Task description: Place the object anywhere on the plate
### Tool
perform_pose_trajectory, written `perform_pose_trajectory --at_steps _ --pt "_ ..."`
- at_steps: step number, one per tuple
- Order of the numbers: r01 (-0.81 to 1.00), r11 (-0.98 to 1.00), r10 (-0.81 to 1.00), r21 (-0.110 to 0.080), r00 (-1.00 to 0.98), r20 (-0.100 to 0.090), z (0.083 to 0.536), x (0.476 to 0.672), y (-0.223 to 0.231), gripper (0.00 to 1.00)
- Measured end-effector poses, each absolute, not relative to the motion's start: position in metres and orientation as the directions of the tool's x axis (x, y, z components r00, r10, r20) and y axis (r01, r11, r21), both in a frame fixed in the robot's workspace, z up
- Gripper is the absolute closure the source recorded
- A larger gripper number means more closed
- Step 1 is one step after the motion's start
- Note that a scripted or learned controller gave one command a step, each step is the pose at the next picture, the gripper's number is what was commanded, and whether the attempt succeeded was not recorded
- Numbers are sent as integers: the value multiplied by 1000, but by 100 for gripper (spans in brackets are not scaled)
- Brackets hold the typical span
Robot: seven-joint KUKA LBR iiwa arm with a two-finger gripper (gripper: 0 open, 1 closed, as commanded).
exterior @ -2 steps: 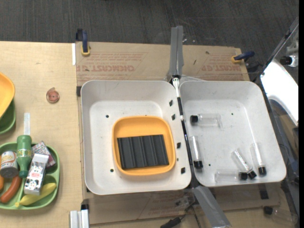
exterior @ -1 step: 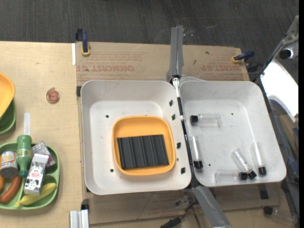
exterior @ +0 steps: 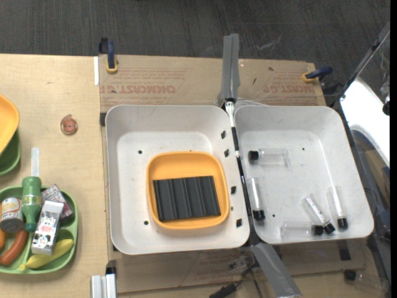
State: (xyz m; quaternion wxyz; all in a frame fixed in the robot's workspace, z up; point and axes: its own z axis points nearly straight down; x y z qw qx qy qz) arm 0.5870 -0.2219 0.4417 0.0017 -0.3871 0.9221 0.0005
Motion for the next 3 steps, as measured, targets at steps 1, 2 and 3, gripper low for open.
perform_pose_trajectory --at_steps 1,2,3 --pt "-885 466 -885 -2 -466 -5 441 647 -222 100" --pt "-990 142 -990 -3 -142 -5 441 660 -221 100" --pt "-999 36 -999 1 -36 -4 389 568 -164 100"
